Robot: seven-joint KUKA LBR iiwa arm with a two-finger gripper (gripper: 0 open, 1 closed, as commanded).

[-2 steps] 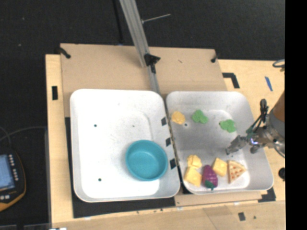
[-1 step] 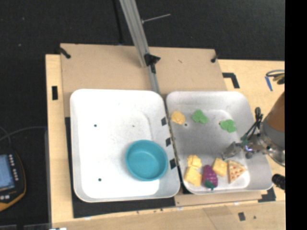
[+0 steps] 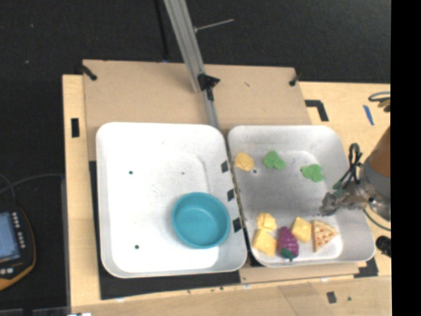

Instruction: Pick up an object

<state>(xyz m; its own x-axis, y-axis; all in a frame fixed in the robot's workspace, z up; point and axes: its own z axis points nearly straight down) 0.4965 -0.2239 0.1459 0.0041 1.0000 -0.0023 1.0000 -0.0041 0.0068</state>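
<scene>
The arm is in the approach step: its gripper (image 3: 331,205) hangs low over the right bin (image 3: 289,137), near that bin's right wall, with no toy between its tips. Whether it stands apart or together I cannot tell from here; it is too small and dark.

The nearest thing is the pizza slice (image 3: 323,234), just toward the bin's near edge from the gripper. Beside it, along that near edge, sit a yellow block (image 3: 301,229), purple grapes (image 3: 287,241) and two more yellow pieces (image 3: 265,234).

By my reckoning, the next move calls for a short shift toward the pizza slice, then a straight descent.
</scene>
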